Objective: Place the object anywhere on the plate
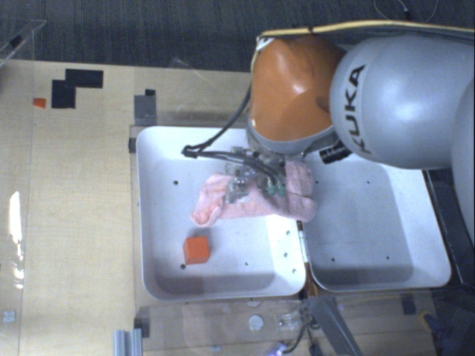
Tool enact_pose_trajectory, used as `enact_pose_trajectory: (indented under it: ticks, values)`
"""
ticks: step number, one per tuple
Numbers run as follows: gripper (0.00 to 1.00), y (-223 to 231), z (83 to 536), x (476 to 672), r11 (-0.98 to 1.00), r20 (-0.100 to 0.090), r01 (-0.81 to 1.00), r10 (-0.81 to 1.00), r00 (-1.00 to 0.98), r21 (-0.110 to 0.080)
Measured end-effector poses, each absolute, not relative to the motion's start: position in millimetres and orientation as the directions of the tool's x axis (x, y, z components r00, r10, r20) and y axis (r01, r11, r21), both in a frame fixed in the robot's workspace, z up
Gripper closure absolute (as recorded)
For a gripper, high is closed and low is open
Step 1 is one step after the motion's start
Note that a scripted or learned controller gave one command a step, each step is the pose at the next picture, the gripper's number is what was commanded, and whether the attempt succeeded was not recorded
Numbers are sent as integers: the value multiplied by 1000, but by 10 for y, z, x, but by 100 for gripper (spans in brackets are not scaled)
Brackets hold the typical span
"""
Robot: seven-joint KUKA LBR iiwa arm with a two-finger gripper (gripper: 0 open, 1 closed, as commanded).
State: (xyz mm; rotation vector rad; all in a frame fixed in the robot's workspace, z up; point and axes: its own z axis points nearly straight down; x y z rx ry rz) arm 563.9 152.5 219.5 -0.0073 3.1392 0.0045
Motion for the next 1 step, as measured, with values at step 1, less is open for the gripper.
enact_pose_trajectory:
  ticks: [1]
  values:
    - [0,1523,2195,5640,1000,-2,-4,-4,-1000,3]
